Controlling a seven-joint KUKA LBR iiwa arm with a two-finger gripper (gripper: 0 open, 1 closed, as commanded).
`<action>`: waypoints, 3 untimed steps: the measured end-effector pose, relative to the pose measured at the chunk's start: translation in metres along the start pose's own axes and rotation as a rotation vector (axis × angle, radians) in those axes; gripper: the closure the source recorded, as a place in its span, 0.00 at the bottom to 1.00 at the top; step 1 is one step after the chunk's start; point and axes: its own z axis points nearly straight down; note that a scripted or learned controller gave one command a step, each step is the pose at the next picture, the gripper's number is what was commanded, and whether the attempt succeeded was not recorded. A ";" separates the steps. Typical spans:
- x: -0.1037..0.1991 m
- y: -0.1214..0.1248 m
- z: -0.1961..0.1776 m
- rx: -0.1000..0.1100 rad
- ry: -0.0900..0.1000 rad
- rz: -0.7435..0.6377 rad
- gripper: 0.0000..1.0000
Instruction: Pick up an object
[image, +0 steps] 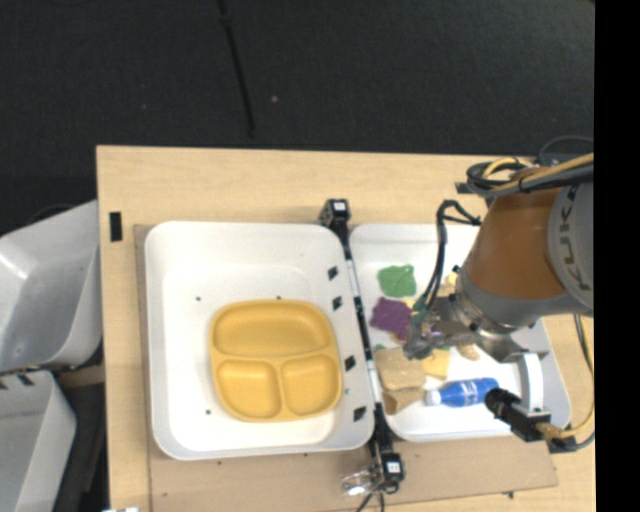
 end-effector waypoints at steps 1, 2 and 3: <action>0.100 0.002 -0.097 -0.020 0.001 -0.008 1.00; 0.093 0.002 -0.103 -0.013 -0.003 0.000 1.00; 0.137 0.000 -0.292 -0.031 0.002 -0.002 1.00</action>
